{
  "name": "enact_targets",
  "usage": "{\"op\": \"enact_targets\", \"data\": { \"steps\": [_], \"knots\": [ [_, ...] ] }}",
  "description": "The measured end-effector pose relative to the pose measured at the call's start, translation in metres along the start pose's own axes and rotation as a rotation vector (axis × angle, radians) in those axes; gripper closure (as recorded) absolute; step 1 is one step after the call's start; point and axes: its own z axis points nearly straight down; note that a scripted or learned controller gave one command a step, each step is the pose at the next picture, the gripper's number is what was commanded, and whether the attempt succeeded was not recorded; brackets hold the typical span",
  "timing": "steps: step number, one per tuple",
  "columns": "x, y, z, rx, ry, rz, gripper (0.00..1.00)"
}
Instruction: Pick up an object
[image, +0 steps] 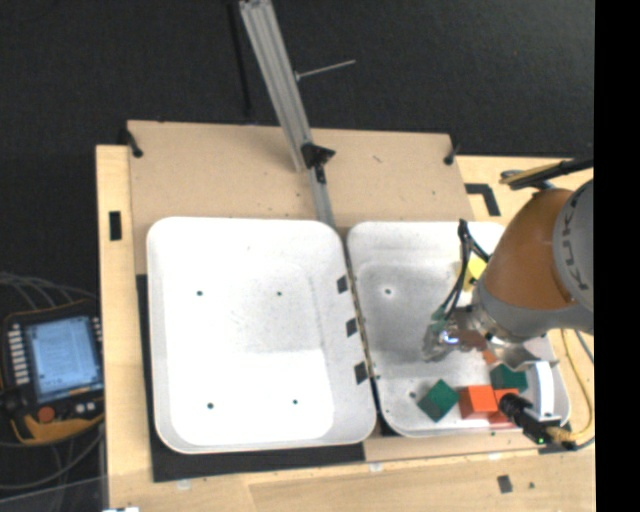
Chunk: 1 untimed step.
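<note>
Two shallow white bins sit side by side on a pale wooden desk (115, 330), with a tan board (230, 170) laid under their far edges and dark floor beyond. The left bin (245, 330) shows bare white with a few small dark dots. A slim metal post (285, 95) slants up from the desk's far side, just behind the seam between the bins. Off the desk's left edge, a handheld control pendant (55, 365) glows with a lit screen.

Over to the right bin (400, 265), where the action is. The arm (540, 265), its orange band broad in view, reaches in from the right, and the gripper (445, 340) hangs low over the middle of this bin. The fingers are too small and blurred here; how far apart they stand I cannot tell, and nothing can be made out between them.

The objects cluster at the bin's near right corner. A green block (437, 400) lies flat, turned like a diamond, one corner pointing toward the gripper just above it; it looks roughly square, so no clear long axis. Just beside it to the right sits an orange block (480, 402), its long side running about left to right. A smaller dark green piece (508, 377) sits just behind the orange one, partly under the arm.
</note>
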Motion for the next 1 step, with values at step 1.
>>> {"op": "enact_targets", "data": {
  "steps": [1],
  "knots": [
    [0.007,0.0003,-0.0468,-0.001,0.0,-0.001,1.0]
  ]
}}
